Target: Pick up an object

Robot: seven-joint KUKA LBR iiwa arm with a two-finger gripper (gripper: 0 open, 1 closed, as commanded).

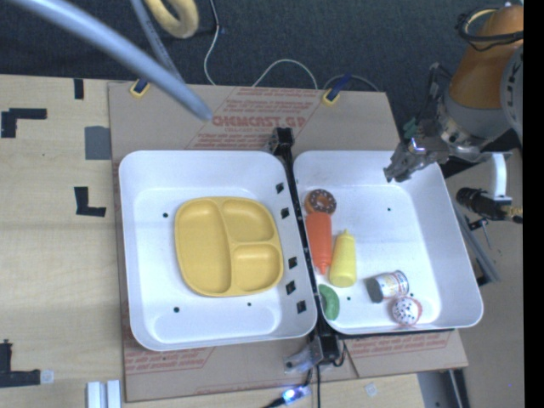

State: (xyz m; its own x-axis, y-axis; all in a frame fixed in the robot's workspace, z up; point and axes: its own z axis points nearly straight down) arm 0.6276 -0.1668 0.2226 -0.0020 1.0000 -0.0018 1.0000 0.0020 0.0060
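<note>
- The gripper [399,170] hangs over the far right corner of the right bin [425,219], at the end of the grey arm with its orange band [489,53] reaching in from the right.
- Whether the fingers are wide or narrow cannot be told from this angle; nothing shows between them.
- The right bin holds a cluster of small things along its left side and near edge, all well apart from the gripper.
- A brown sprinkled doughnut [320,201] lies farthest back, just beside the divider between the bins.
- An orange carrot [320,240] lies lengthwise just on the near side of the doughnut, and a yellow bottle [343,259] lies touching or just beside it on the right.
- A green piece [328,301] sits at the near left corner of that bin, below the carrot and bottle.
- A small tin can [389,285] lies on its side toward the near right, with a red-dotted white ball [406,311] just beside it, nearer still.
- The left bin [144,253] holds a yellow divided plate [228,246] with three compartments, resting near its middle.
- Both bins sit side by side on a sheet of cardboard [255,117] on the wooden worktop [51,253].
- A grey pole [110,41] slants across the far left, and a yellow loop [168,0] lies on the dark floor behind the worktop.
</note>
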